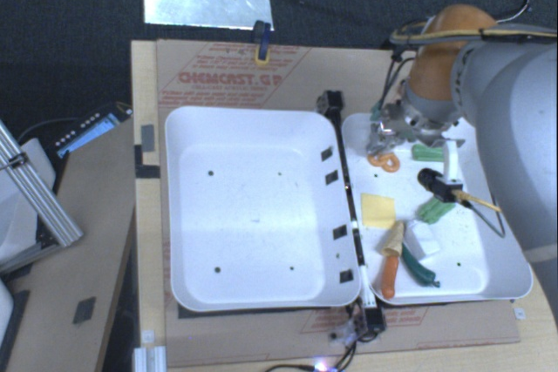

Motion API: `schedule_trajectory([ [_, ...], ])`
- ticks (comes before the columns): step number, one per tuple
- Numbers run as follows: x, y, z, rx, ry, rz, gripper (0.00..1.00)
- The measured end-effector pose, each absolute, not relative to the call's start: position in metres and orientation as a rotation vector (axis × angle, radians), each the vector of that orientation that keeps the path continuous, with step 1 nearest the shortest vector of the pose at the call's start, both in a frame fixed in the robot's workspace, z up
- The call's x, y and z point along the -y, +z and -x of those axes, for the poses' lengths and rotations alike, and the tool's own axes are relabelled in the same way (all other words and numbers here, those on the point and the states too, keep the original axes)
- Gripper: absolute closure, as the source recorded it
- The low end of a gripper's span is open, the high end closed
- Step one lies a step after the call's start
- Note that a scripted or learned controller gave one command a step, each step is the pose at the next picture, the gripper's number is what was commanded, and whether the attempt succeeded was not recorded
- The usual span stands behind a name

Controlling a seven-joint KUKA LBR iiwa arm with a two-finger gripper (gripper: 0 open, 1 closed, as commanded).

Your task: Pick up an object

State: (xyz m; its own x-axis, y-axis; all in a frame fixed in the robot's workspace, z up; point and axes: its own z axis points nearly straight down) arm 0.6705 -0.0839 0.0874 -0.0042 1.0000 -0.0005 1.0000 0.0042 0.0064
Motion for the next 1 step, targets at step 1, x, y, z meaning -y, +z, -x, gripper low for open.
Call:
schedule_trajectory([
  [1, 0.0915, 0.0876, -0.6707, -2.22, 0.008, -2.215, 1.0],
])
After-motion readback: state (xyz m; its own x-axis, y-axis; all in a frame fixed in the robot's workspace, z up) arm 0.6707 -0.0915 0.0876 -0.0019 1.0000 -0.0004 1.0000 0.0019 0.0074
